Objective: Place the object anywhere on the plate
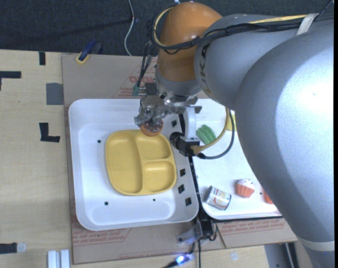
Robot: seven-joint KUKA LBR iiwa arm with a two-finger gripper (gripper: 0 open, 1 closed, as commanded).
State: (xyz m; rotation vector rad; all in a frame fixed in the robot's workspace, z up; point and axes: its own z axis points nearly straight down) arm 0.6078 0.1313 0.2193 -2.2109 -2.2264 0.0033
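A yellow plate (pixel 140 162) with three compartments lies in the left bin (pixel 85 149). Just past its far edge my gripper (pixel 150 123) points down with a small round brown object (pixel 152 129) between its fingers. The object hangs right at the plate's far rim, above the top compartment's edge. The big grey arm with its orange band covers the upper right of the view.
In the right bin (pixel 236 208) lie a green item (pixel 206 133), a small tin can (pixel 218 197) and an orange cupcake-like toy (pixel 245 188). A black cable loops beside the gripper. The arm hides much of the right bin.
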